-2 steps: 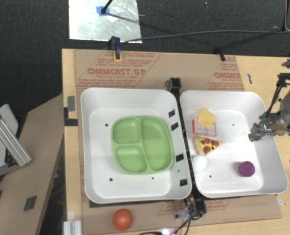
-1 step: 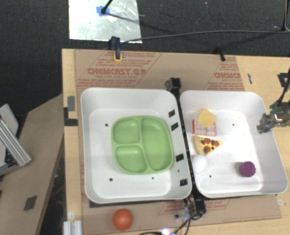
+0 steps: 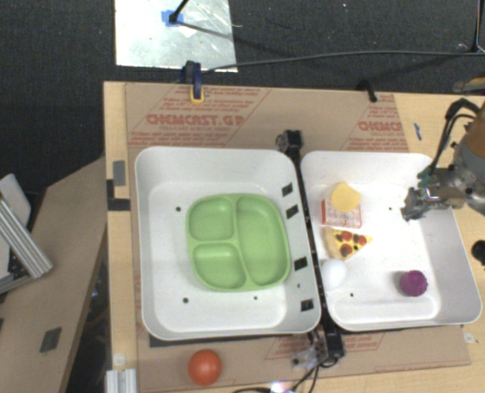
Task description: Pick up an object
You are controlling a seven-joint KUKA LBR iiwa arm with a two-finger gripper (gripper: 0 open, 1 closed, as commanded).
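In the right bin (image 3: 439,305) lie a yellow block (image 3: 346,196) on a red-and-white card (image 3: 342,214), a pizza-slice toy (image 3: 348,241), a white ball (image 3: 334,273) and a purple ball (image 3: 414,282). My gripper (image 3: 414,205) hangs over the right side of that bin, well to the right of the yellow block and above the purple ball. Nothing shows between it and the bin floor.
The left bin (image 3: 156,219) holds a green divided plate (image 3: 237,241). An orange ball (image 3: 205,367) lies on the bench in front of the bins. A blue clamp (image 3: 192,79) sits at the board's far edge. The arm's grey body (image 3: 480,166) covers the right bin's right rim.
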